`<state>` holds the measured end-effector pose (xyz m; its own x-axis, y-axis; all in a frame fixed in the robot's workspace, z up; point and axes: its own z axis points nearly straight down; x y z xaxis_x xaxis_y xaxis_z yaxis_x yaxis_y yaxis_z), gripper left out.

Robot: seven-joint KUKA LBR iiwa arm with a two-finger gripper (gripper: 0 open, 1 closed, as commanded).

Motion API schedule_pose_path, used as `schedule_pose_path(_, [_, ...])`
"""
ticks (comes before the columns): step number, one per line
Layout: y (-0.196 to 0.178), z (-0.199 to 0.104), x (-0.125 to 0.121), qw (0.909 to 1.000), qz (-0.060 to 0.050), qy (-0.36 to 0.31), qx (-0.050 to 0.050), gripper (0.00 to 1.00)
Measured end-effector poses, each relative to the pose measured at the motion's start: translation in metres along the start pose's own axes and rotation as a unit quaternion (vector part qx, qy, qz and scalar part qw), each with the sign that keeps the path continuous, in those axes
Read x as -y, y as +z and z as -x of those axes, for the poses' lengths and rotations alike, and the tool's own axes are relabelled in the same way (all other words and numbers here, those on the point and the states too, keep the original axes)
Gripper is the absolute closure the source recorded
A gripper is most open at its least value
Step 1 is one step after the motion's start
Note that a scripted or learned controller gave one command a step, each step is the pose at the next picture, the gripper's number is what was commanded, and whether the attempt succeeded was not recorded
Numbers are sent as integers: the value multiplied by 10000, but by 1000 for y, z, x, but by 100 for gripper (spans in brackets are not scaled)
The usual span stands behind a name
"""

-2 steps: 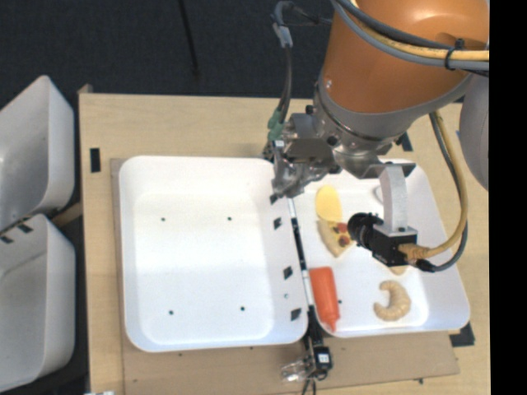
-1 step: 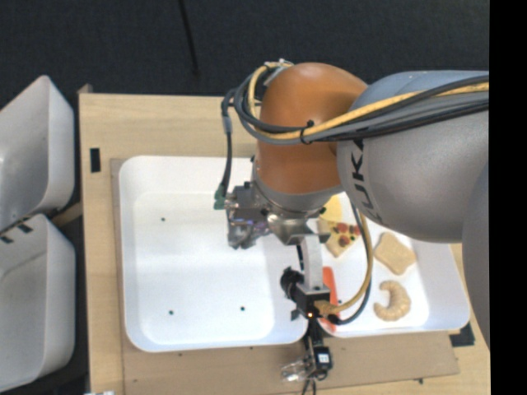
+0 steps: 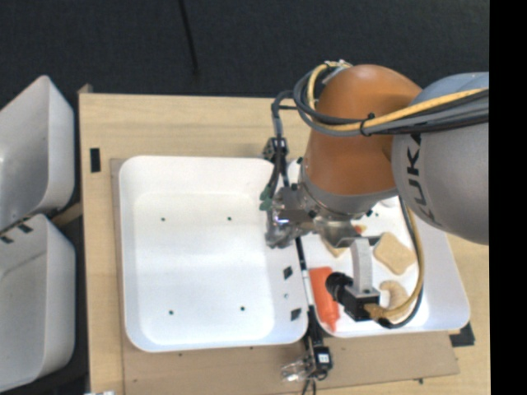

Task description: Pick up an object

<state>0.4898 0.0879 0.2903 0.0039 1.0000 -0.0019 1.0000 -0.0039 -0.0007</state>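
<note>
The arm's orange wrist band hangs over the right bin (image 3: 445,303) and hides most of it. My gripper (image 3: 336,237) points down below the wrist, near the bin's left side. An orange-red object (image 3: 324,301) lies by the bin's left wall, just in front of the gripper. To the gripper's right lies a tan, bread-like piece (image 3: 394,253). A curved tan piece (image 3: 395,291) sits nearer the front. Nothing is visible between the fingers.
The left white bin (image 3: 198,253) sits beside the right one, with a narrow gap and small black clips (image 3: 296,290) between them. Two white moulded shapes (image 3: 29,220) stand off the bench's left edge. Cables (image 3: 276,151) hang by the wrist.
</note>
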Motion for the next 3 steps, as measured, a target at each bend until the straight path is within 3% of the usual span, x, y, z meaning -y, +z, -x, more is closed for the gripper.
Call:
schedule_pose_path(1, [-106, 3, -1, 10000, 71, -33, -21, 100])
schedule_pose_path(2, [-54, 60, 0, 10000, -7, 5, 6, 100])
schedule_pose_path(3, [-248, 14, -17, 9999, 107, -45, -26, 100])
